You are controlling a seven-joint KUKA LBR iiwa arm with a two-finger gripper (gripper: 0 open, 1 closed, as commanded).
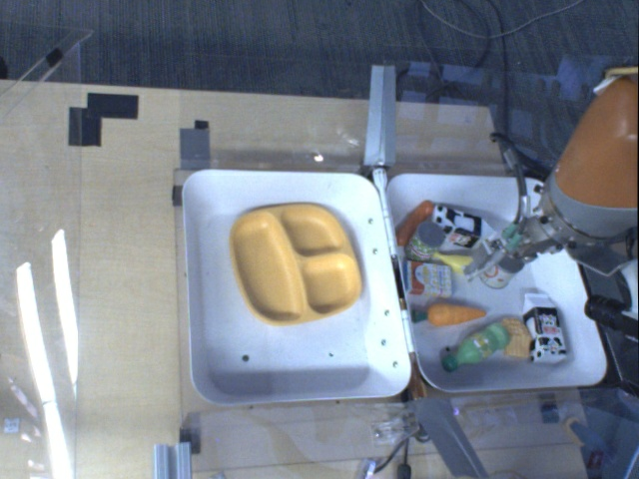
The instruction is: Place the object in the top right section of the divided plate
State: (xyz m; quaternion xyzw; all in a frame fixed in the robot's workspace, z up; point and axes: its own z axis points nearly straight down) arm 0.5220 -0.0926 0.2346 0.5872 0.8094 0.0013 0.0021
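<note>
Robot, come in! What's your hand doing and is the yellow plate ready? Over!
Gripper low over the right bin, amid the toys; grip unclear. Divided plate sits in the left bin, sections bare. Nothing blocking the way across.

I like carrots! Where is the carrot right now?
The carrot lies in the right bin, near its left wall, just above the green bottle and below a small pouch.
</note>
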